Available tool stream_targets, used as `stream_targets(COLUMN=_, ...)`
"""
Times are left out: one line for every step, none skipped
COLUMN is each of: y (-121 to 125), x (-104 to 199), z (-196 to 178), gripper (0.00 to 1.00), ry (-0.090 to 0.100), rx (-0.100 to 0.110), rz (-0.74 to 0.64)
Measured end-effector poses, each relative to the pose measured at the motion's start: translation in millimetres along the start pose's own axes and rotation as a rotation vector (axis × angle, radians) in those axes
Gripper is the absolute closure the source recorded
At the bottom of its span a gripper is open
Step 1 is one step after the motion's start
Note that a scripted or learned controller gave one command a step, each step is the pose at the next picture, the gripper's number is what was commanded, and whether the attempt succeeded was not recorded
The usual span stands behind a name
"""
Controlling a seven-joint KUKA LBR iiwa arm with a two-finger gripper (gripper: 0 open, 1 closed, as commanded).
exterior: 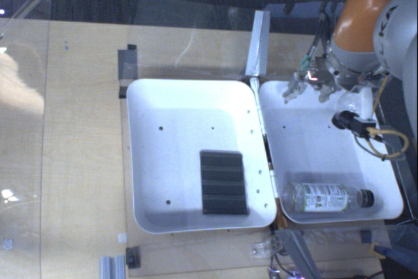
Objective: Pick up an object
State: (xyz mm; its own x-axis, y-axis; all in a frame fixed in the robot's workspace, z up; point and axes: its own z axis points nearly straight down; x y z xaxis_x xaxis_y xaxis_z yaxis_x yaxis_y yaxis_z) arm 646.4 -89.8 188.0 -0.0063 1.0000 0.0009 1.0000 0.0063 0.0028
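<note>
A clear plastic bottle (324, 197) with a white label and a dark cap lies on its side along the near edge of the right bin (297, 140). A black ribbed rectangular block (223, 182) lies flat in the near part of the left bin (176, 140). My gripper (307, 88) hangs over the far edge of the right bin, well above and beyond the bottle. Its two fingers are spread apart and hold nothing.
A metal bracket (257, 42) stands upright behind the seam between the bins. A black cable with a connector (349, 121) droops from the wrist over the right bin's far right part. Wooden bench surface (65, 140) stretches to the left.
</note>
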Motion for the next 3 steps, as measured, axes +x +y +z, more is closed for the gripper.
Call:
stream_targets(y=-13, x=-6, z=100, gripper=0.0, ry=-0.001, rx=-0.007, rz=-0.076)
stream_targets(y=-3, x=-61, z=51, gripper=0.0, ry=-0.002, rx=-0.005, rz=-0.187)
stream_targets(y=-92, x=-113, z=58, gripper=0.0, ry=-0.001, rx=-0.002, rz=-0.413)
